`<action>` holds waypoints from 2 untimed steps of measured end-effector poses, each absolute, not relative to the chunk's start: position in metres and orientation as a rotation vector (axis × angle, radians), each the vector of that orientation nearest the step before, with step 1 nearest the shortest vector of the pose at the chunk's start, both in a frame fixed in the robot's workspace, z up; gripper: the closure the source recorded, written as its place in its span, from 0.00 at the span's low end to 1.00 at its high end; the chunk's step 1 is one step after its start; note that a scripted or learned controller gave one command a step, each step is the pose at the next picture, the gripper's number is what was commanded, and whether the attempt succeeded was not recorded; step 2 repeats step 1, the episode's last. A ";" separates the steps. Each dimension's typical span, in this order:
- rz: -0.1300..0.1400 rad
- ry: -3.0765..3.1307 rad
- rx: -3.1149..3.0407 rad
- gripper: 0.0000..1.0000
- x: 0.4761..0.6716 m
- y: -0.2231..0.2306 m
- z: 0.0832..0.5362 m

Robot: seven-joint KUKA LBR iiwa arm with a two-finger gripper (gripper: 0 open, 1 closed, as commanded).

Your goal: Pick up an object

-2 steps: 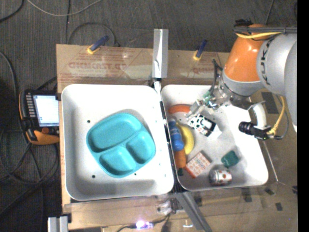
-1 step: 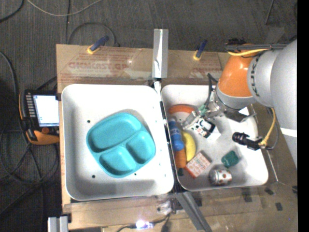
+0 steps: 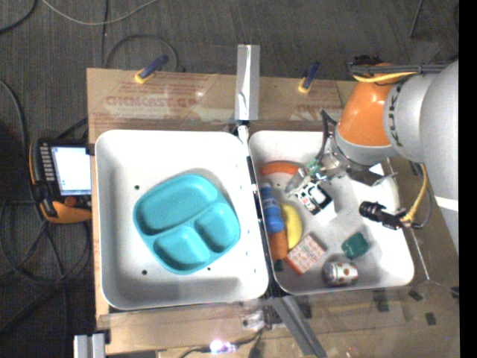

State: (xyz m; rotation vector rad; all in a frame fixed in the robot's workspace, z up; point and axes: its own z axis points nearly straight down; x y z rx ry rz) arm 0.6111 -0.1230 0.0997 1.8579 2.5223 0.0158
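gripper (image 3: pixel 311 195) low in right bin (image 3: pixel 402 271), finger state impossible to tell; yellow object (image 3: pixel 293 226) just beside it on the left, small can (image 3: pixel 340 274) further below, apart.

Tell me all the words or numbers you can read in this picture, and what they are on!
Board behind the bins: big faint letters, too washed out to read for sure.
Arm: dark letters beside the orange band, cut off and unreadable.
Box: printed pattern, too small to read.
Can: label too blurred to read.
Handset: bright screen, nothing readable.
So no word reads clearly.
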 end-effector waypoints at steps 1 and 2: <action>-0.002 2.439 1.979 1.00 0.630 -0.075 0.184; -0.002 2.439 1.979 1.00 0.630 -0.075 0.184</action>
